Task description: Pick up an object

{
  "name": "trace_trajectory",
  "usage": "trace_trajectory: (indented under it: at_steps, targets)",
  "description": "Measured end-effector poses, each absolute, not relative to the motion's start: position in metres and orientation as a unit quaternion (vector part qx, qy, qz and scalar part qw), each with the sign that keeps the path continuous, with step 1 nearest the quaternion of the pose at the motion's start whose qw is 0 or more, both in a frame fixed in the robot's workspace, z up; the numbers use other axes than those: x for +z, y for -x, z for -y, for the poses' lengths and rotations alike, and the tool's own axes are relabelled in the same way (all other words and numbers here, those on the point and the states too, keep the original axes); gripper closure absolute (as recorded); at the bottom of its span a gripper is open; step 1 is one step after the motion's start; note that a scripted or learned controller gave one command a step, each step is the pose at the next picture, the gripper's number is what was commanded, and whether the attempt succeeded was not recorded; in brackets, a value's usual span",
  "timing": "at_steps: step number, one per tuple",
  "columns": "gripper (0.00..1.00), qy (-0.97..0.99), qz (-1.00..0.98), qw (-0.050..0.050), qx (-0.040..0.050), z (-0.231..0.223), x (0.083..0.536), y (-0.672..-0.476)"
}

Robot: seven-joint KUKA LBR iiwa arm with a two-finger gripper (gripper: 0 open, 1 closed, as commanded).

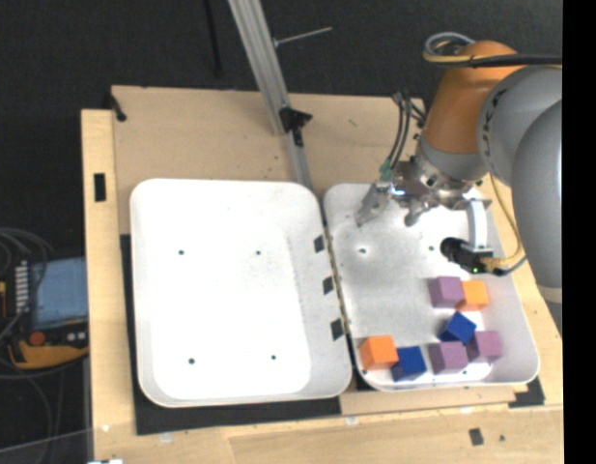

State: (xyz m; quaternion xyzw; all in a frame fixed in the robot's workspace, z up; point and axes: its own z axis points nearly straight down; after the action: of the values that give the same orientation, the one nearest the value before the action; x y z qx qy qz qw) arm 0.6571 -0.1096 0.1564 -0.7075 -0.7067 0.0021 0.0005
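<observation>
**Gripper spread wide over the far end of the right bin**

The gripper (387, 213) hangs over the far end of the right bin (394, 278), its two metal fingers (367, 208) splayed wide apart above bare white floor. Where the fingers join the wrist is a tangle of dark cables and shine, hard to make out. Above it rises the orange band and the grey arm (525, 162), whose bulk is cut off at the right.

The task's things lie well apart from the gripper, clustered at the near right of the same bin. They are small matte cubes with soft edges, foam by the look of them. A purple cube (445, 291) touches an orange cube (475, 294). Below these are a blue cube (460, 328) and a second purple cube (488, 344). Along the near wall sit a third purple cube (448, 357), a second blue cube (410, 362) and a second orange cube (379, 351).

The left bin (230, 189) is smooth white plastic with rounded corners. Both bins rest on a pale wooden bench (182, 133). A ribbed metal strut (262, 56) slants up out of view. At the far left a blue box (62, 293) sits half cut off; any marking on it is too small to read.
</observation>
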Motion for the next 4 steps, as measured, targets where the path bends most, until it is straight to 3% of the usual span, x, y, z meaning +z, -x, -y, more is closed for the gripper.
trace_trajectory:
  at_steps: [1,2,4]
  targets:
    - [0.00,0.707,0.708,0.000,0.0020,0.111,0.097,-0.664]
    - [1.00,0.707,0.707,-0.002,-0.0009,0.111,0.113,-0.666]
    - [1.00,0.706,0.708,-0.003,-0.0021,0.101,0.212,-0.659]
